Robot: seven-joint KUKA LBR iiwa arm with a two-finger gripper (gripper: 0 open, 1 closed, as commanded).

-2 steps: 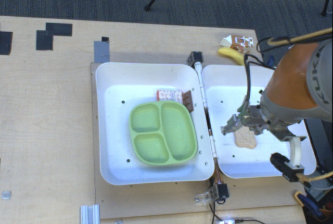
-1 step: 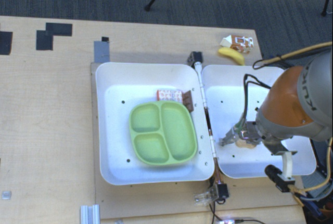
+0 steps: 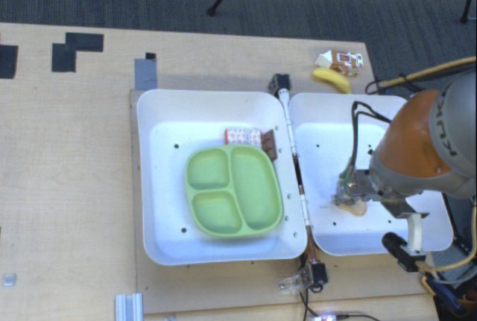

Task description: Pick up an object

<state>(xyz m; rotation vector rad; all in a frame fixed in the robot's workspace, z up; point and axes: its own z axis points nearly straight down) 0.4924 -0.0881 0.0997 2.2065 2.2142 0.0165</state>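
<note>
Down in the right half of the frame, the grey arm with its orange band (image 3: pixel 412 139) reached in from the right edge and bent over the right bin (image 3: pixel 328 226). Its gripper (image 3: pixel 350 193) sat low over the bin floor, near the middle of that bin, and whether its pincer was wide or narrow could not be told from this slant. Directly beneath the tip lay a small pale tan object (image 3: pixel 356 206), too blurred to name, and no gap could be seen between it and the gripper; whether it was held could not be told.

At centre frame, the left bin (image 3: pixel 160 185) held a green divided plate (image 3: pixel 233 191) with three compartments, lying flat toward the lower middle of the bin. Just above the plate's upper edge rested a small red-and-white box (image 3: pixel 243 136), and beside it to the right a small brown block (image 3: pixel 269 144), near the wall shared with the other bin.

Outside the bins, on the wooden bench (image 3: pixel 67 185) toward the upper right, a yellow banana (image 3: pixel 331 78) lay next to a small white-and-orange packet (image 3: pixel 343 59).
</note>
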